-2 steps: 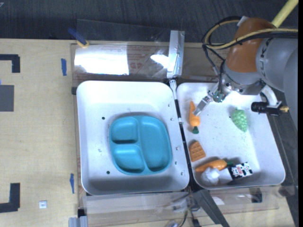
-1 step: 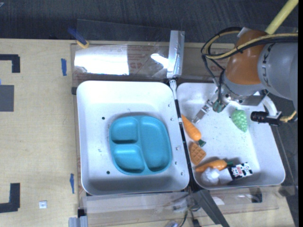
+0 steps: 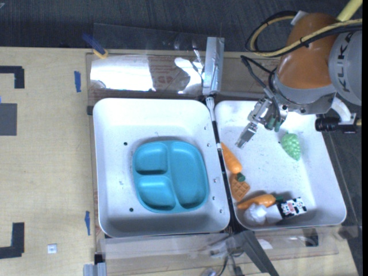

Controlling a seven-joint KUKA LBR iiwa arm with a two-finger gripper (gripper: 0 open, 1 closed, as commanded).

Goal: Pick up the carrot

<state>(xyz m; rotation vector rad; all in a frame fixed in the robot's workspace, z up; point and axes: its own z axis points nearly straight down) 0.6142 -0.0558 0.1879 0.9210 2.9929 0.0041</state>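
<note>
While the gripper hangs over the right bin with nothing in it, the carrot lies below it at the bin's left wall.

Its fingers seem close together, and the tips point down-left, a little apart from the carrot's upper end. Just under the carrot lies a waffle, and below this an orange piece, a white lump and a small black-and-white toy crowd the lower corner. A green bunch rests to the right of the gripper, well apart from the carrot. Nothing covers the carrot from above; only the wall and the waffle are close to it. A blue tray with three compartments sits in the left bin. On the arm, the letters "KU" can be read at the right edge.
</note>
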